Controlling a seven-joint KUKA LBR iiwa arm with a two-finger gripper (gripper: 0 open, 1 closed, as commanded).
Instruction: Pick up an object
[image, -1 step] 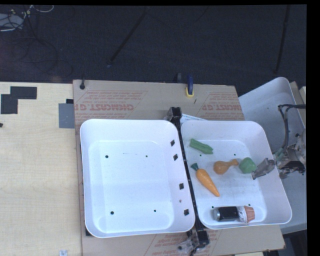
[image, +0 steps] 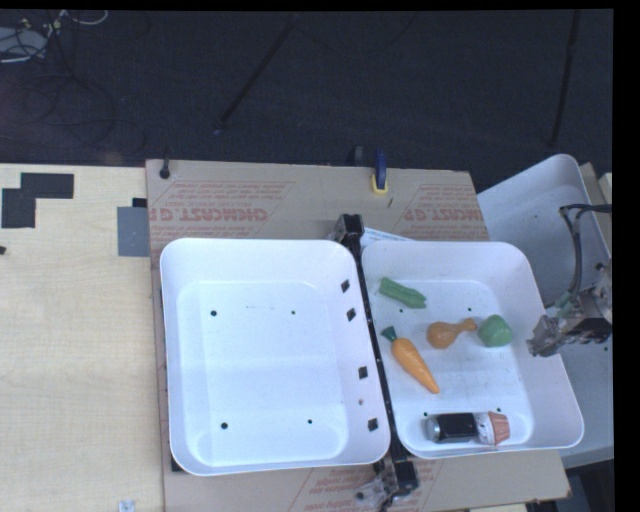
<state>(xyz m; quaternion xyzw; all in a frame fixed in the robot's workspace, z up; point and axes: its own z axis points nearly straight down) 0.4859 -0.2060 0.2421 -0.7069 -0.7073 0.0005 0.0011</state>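
Gripper (image: 553, 335) sits at the right bin's (image: 545, 290) right edge, near the green ball (image: 494, 330); finger state indeterminable

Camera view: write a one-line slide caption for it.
Right bin holds a carrot, green pod, orange gourd, green ball and dark can; the hand sits at its right rim.

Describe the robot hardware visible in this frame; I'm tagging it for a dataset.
At the frame's right edge, beside the right bin, a small grey metallic pincer shows, blurred. A thin dark cable loops above it. A pale grey panel lies behind. Finer markings are too small to tell.
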